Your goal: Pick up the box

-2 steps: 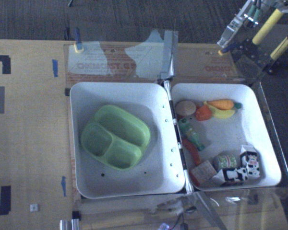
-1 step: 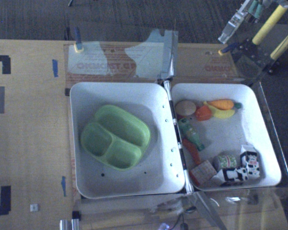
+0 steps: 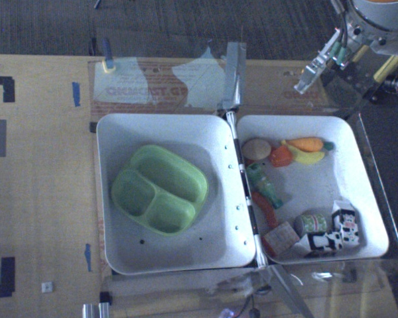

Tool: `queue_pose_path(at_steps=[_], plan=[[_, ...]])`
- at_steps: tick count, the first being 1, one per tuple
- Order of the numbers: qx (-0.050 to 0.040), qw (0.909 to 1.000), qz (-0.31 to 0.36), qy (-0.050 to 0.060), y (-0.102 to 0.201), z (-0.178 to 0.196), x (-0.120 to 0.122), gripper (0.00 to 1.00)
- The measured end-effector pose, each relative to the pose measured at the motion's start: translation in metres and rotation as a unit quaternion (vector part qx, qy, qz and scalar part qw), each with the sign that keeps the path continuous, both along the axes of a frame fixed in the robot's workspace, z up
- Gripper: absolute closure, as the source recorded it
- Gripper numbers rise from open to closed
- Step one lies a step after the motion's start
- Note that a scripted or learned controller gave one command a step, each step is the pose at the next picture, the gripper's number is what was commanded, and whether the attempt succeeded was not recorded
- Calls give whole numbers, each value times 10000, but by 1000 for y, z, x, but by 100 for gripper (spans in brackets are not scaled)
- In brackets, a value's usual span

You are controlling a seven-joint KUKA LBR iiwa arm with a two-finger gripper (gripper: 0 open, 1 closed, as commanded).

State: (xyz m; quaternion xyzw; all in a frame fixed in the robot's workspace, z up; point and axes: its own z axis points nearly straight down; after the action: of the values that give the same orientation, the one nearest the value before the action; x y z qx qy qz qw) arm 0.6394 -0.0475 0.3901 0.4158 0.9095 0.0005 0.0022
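A small brown box [image 3: 280,237] lies at the near edge of the right bin [image 3: 362,171], by the divider. Beside it stand two black-and-white cow-patterned cartons, one [image 3: 345,222] near the right corner and one [image 3: 322,242] lying lower. My gripper [image 3: 310,73] hangs beyond the bin's far rim, well above and behind these things, slanting down to the left. Nothing is seen in it.
The right bin also holds a brown bun [image 3: 257,149], a red vegetable [image 3: 280,156], a carrot [image 3: 305,143], a banana [image 3: 309,157], a green bottle [image 3: 264,185], a red chili [image 3: 267,209] and a small can [image 3: 310,223]. A green divided plate [image 3: 160,189] lies in the left bin [image 3: 113,138].
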Motion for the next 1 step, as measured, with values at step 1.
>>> queue_pose_path(at_steps=[1], plan=[[-16, 9832, 1824, -28, -30, 47, 11, 100]])
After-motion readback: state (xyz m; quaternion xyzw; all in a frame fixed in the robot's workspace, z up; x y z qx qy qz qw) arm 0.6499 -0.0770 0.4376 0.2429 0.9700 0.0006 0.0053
